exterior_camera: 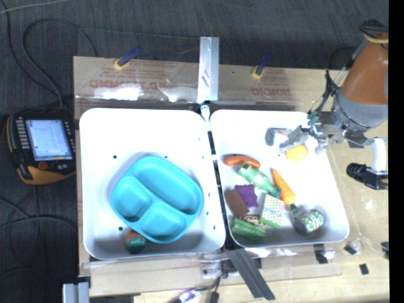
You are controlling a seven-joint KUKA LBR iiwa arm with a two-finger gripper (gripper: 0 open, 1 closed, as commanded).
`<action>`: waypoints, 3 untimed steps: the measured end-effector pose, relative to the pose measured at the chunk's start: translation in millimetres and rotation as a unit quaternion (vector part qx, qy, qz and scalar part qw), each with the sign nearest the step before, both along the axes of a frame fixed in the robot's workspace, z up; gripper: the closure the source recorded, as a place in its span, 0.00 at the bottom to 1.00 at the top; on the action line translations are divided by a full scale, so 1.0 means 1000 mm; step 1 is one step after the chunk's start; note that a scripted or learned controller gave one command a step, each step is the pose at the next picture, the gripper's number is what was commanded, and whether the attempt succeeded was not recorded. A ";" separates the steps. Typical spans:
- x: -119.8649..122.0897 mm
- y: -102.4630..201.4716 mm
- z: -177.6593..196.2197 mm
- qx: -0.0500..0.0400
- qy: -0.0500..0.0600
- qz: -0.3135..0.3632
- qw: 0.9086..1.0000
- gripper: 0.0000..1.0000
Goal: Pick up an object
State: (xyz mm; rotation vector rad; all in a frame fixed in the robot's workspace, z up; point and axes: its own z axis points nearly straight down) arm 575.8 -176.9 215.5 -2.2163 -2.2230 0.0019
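Gripper (pixel 291 139) hangs over the upper right part of the right bin (pixel 328 188), its 2 grey fingers closed narrowly on a small yellow object (pixel 297 151) that shows between and just below them, above the bin floor. Lower in the same bin lie an orange-red sausage-like piece (pixel 240 161), a toy carrot (pixel 283 187), a green bottle-shaped toy (pixel 257 178), a purple and brown piece (pixel 242 199) and a round green item (pixel 309 220), all well apart from the fingers. Left bin (pixel 95 169) holds a blue 3-compartment tray (pixel 158 197) with a small reddish-green ball (pixel 134 240) just beside its lower edge.
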 end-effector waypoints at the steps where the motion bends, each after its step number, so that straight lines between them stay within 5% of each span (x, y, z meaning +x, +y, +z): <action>1: -0.007 0.003 -0.122 0.000 -0.001 0.016 1.000 0.00; 2: -0.007 0.003 -0.113 0.000 -0.001 0.016 1.000 1.00; 3: -0.006 0.034 -0.124 -0.004 -0.008 0.006 1.000 1.00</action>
